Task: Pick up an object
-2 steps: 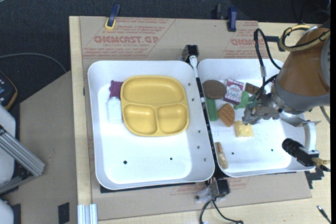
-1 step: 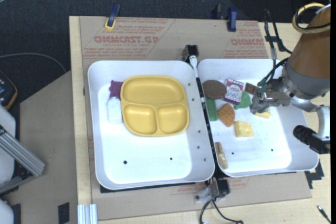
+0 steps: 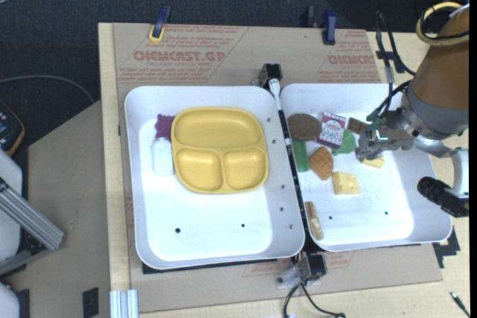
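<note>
- The gripper [image 3: 370,148] is low inside the right bin [image 3: 395,223], near the bin's middle toward its far half; whether its dark fingers are spread or closed cannot be told from this slant.
- Just below the fingertips lies a small pale yellow piece [image 3: 375,161], partly hidden by the gripper; it cannot be told whether it is touched or held.
- Below and to the left of the fingers, a little apart, lies a pale yellow cheese-like wedge [image 3: 345,183].
- Left of the fingers lies an orange-brown bread-like piece [image 3: 321,162], tilted, with a green item [image 3: 299,155] beside it against the bin's left wall.
- Up and left of the fingers, close by, lies a small purple-and-white packet [image 3: 332,129]; a bit of green shows under its lower edge.
- Further left of the packet lies a round brown item [image 3: 302,126].
- Well below and left of the fingers, at the bin's left wall, lies a narrow tan stick-like item [image 3: 314,220].
- The arm [image 3: 441,78] reaches in from the right: its orange band sits above the grey wrist, and the wrist bends down and leftward so the gripper points into the bin.
- Far left of the fingers, the left bin [image 3: 209,231] holds a yellow divided plate [image 3: 220,148], with a purple item [image 3: 164,124] and a white item [image 3: 162,156] beside the plate's left edge.
</note>
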